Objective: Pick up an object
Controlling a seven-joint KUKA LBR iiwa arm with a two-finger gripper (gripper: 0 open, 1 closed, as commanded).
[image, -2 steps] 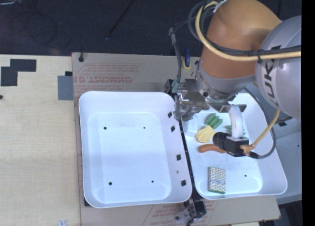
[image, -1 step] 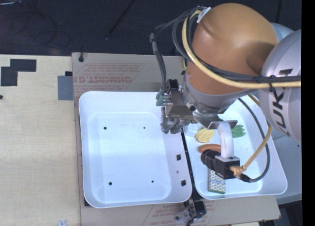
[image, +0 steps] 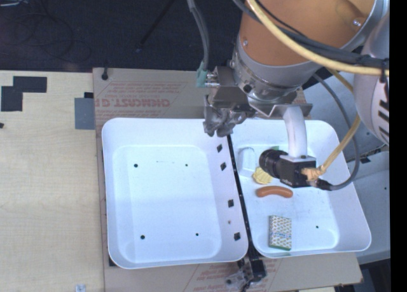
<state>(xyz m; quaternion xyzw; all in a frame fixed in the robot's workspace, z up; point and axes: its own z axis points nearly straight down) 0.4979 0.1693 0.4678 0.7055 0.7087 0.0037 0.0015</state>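
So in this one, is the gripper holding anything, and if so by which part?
Nothing shows between its fingers. The gripper hangs above the divide between the two bins; the sausage and green packet lie in the right bin.

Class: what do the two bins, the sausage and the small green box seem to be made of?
Bins: probably plastic, smooth white with moulded rounded rims. Sausage: likely toy plastic, uniform orange-red with a slight gloss. Box: seemingly printed cardboard, flat and matte.

Two white bins [image: 121, 157], an orange sausage [image: 274, 192], a yellow piece [image: 261, 175], a green-patterned box [image: 280, 232].
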